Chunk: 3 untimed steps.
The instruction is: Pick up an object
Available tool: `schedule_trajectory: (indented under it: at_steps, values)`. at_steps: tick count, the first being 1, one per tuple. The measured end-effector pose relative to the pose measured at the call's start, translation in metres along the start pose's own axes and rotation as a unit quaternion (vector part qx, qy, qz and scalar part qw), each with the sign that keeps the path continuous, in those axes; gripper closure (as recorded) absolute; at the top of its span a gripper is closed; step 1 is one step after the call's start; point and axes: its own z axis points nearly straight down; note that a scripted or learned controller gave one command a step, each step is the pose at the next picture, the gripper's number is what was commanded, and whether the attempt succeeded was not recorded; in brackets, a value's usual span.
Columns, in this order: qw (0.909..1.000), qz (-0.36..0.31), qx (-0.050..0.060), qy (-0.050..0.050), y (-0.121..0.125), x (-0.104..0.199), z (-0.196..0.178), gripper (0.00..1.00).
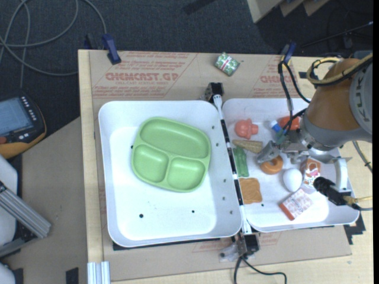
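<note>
Gripper (271, 154) is seen low over orange round piece (272, 165), just left of white egg (292, 178), w/ fingers apart & nothing clamped btwn them, so pick judged not yet done.

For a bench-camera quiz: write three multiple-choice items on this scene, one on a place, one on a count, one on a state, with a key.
1. Where is the green plate?
A. left bin
B. right bin
C. bare bench

2. How many compartments does the plate have?
A. one
B. three
C. five

3. How does the plate lie?
A. propped on the rim
B. flipped over
C. flat, open side up

Key: 1 A, it lies inside the left bin. 2 B, one long section and two small ones show. 3 C, its hollows face the camera.
</note>
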Motion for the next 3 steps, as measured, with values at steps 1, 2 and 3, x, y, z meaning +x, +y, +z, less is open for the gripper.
schedule_trajectory:
  at_steps: [1,2,3]
  values:
    - [1.0000,0.000,0.000,0.000,-0.012,0.016,0.033,0.00]
    - [1.0000,0.000,-0.001,0.000,-0.011,0.016,0.023,1.00]
    - [1.0000,0.000,-0.002,-0.002,-0.017,-0.067,-0.066,1.00]
